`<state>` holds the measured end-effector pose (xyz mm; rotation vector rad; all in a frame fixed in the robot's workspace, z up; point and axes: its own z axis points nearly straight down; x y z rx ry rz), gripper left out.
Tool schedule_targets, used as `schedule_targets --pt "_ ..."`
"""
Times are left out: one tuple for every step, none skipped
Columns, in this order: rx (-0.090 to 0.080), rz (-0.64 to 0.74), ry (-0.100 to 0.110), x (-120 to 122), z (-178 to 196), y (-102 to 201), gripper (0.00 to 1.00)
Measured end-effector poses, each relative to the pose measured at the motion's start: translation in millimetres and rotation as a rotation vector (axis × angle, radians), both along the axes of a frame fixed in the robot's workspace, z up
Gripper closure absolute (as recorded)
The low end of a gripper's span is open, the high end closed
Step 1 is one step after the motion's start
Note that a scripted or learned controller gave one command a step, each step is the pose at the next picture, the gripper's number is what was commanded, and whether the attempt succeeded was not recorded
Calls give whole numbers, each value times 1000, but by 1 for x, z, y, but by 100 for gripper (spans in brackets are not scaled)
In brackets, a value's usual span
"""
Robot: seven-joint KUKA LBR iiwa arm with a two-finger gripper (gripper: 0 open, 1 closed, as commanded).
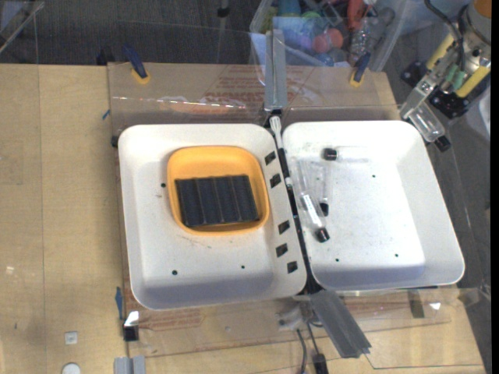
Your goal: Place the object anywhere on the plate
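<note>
An orange plate [181,165] with rounded corners lies in the left bin [148,255]. A dark, ribbed rectangular object [217,199] rests flat on the plate, covering most of its floor. The gripper [437,109] hangs at the upper right, beyond the far right corner of the right bin [390,232] and well away from the plate. Nothing shows between it and the bins.
The right bin holds a clear pen-like item with black ends [312,207] near the divider, and a small black piece [330,154] further back. A clear box of coloured toys [335,14] stands behind the bins. Black tabs [281,226] line the divider.
</note>
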<state>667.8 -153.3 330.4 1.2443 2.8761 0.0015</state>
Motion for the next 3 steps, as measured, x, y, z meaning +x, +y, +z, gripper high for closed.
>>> schedule_targets --pt "-3 329 -2 -15 65 -60 100" --pt "-5 592 -3 -11 107 -69 100" --pt "-5 951 1 -13 106 -69 100"
